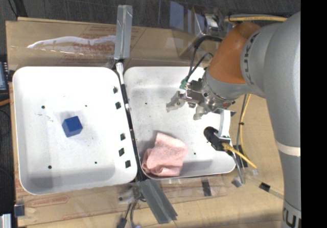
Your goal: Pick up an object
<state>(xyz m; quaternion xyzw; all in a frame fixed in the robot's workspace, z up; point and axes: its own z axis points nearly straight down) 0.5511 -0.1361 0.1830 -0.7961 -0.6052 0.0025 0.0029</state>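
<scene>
Pink cloth (164,154) lies crumpled at near edge of right bin (153,81), close to the divider. Blue cube (72,126) sits alone in left bin (30,84), well apart from cloth. Gripper (185,109) hangs over mid right bin, above and to the right of cloth, not touching it; fingers spread apart w/ nothing between them. Grey arm (271,68) w/ orange band (232,53) reaches in from right. Bins rest on cardboard-covered bench (61,38).

blue cube (72,126): left bin (30,89) | pink cloth (164,154): right bin (153,81) | jaws empty
</scene>
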